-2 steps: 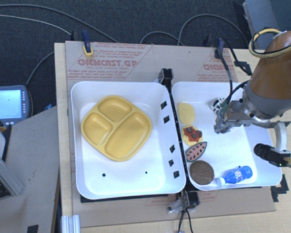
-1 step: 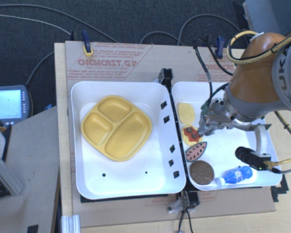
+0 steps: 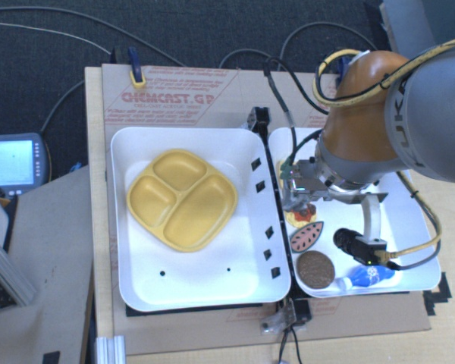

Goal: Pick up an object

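The pincer (image 3: 297, 197) is lowered into the right bin (image 3: 417, 203), just above a small yellow-and-red item (image 3: 300, 218); whether it is spread or pressed together cannot be told. A brown disc (image 3: 315, 268), a pink slice (image 3: 306, 236) and a blue piece (image 3: 370, 276) lie nearby. Nothing is seen lifted, so the pick is judged not yet done

Fixed overhead camera, seemingly slanted, over both bins (image 3: 129, 226).

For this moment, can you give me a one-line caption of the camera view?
Arm reaches into the right bin above small objects; yellow divided tray sits in the left bin.
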You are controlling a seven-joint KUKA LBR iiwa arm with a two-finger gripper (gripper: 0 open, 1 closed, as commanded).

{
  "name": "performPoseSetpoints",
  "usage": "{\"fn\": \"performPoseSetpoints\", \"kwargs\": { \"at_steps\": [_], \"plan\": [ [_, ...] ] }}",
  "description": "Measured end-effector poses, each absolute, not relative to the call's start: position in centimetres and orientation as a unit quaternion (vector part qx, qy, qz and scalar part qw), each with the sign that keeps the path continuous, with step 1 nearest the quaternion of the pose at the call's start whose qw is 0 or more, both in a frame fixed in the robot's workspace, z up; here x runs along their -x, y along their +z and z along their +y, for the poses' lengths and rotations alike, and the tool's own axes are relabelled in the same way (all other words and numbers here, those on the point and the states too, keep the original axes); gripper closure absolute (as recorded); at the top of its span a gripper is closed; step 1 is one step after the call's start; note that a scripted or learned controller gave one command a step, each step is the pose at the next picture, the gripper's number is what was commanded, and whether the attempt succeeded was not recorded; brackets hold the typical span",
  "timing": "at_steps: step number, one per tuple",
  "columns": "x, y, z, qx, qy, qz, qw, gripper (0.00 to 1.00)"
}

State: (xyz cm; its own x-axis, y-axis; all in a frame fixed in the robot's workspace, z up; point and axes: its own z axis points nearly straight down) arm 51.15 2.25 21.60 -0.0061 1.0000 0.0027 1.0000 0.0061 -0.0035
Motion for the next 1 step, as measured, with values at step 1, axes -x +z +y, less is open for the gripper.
{"fn": "performPoseSetpoints", "kwargs": {
  "at_steps": [1],
  "plan": [
    [-51.62,21.43,8.6,0.704,-0.0007,-0.71,0.001,1.0]
  ]
}}
